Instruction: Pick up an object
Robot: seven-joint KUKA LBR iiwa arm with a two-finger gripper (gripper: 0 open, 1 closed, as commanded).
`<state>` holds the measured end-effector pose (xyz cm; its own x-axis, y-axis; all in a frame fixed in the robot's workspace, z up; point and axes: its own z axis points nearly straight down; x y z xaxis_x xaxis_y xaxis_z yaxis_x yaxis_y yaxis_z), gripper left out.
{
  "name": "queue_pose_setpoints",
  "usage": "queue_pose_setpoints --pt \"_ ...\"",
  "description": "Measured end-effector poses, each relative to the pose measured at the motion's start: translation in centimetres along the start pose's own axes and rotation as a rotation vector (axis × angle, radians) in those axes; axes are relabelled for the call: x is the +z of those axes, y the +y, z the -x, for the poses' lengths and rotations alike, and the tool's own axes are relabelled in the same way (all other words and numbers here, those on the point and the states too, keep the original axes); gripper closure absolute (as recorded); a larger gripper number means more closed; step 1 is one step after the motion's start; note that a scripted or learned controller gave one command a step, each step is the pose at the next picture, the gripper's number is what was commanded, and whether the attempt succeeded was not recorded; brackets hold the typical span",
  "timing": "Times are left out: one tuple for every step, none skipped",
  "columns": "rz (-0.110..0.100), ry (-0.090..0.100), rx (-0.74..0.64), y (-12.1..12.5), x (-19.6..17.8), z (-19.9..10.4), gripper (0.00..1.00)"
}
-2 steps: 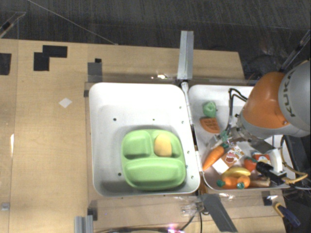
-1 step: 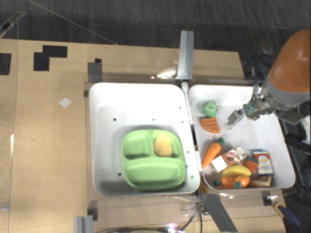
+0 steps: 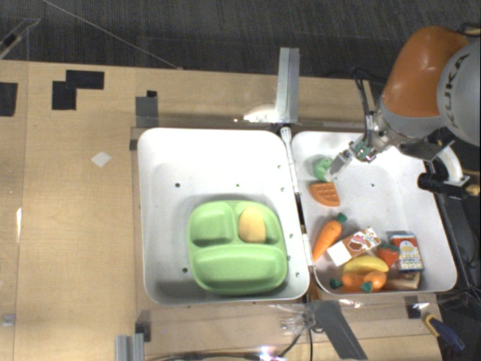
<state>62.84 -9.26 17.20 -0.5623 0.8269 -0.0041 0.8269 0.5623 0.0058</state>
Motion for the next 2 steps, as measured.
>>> queue_pose_setpoints --pt "0.002 -0.001 -0.195 1.1 7.5 0.4 0.00" --pt "0.001 -0.003 -0.117 -5.8 4.1 5.4 0.00"
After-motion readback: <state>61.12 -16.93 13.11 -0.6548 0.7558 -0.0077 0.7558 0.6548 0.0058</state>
